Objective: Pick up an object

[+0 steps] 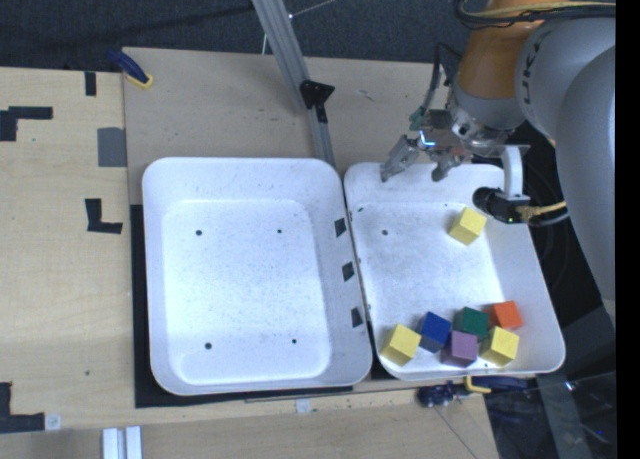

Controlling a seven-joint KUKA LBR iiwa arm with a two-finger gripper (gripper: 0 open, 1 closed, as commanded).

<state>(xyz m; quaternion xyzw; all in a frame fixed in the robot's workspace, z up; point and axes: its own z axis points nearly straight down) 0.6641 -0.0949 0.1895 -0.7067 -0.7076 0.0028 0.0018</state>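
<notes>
Hand above far rim of right bin, nothing held.
Hand point(412, 160) spread apart, empty; yellow block point(466, 226) lies just beyond it, toward the bin's near side, apart.

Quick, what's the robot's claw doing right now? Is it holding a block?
End effector: open, holding nothing, above the far edge of the right bin. The lone yellow block lies apart from it.
</notes>
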